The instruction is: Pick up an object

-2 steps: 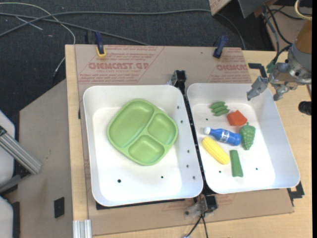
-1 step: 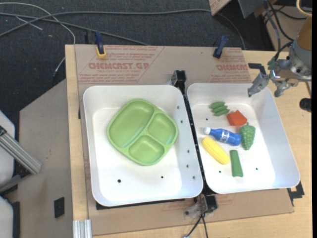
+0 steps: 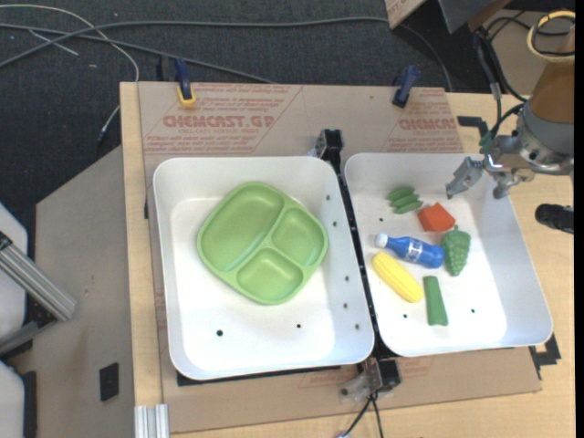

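Note:
The right bin (image 3: 511,322) holds several toy foods: a green pea pod (image 3: 402,198), an orange-red block (image 3: 437,217), a blue bottle with a white cap (image 3: 411,250), a green broccoli piece (image 3: 455,250), a yellow corn cob (image 3: 397,276) and a green cucumber stick (image 3: 435,300). My gripper (image 3: 482,180) hangs over the bin's upper right part, above and to the right of the orange-red block. Its two fingers are spread apart with nothing between them.
The left bin (image 3: 182,336) holds a green divided plate (image 3: 263,242). A black divider strip runs between the two bins. Clamps (image 3: 185,90) hold the cardboard sheet at the back edge. Cables lie on the dark floor beyond.

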You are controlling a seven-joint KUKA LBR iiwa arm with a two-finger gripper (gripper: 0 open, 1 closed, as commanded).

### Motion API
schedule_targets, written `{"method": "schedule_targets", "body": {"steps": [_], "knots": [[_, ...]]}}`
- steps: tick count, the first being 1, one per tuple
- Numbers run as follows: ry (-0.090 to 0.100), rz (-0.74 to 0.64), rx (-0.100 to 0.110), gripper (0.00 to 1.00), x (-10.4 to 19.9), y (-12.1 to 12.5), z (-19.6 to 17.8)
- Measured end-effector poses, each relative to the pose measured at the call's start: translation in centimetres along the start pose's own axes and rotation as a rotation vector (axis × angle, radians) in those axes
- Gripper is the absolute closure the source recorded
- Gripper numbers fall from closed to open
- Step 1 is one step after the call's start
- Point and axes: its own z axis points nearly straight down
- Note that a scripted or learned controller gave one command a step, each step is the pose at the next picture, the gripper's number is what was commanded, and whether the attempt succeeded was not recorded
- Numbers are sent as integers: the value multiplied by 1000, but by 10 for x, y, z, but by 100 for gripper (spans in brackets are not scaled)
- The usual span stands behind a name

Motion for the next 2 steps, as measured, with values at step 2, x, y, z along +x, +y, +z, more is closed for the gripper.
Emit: {"method": "schedule_targets", "body": {"steps": [2], "knots": [[3, -2, -12, 0, 4, 4, 77]]}}
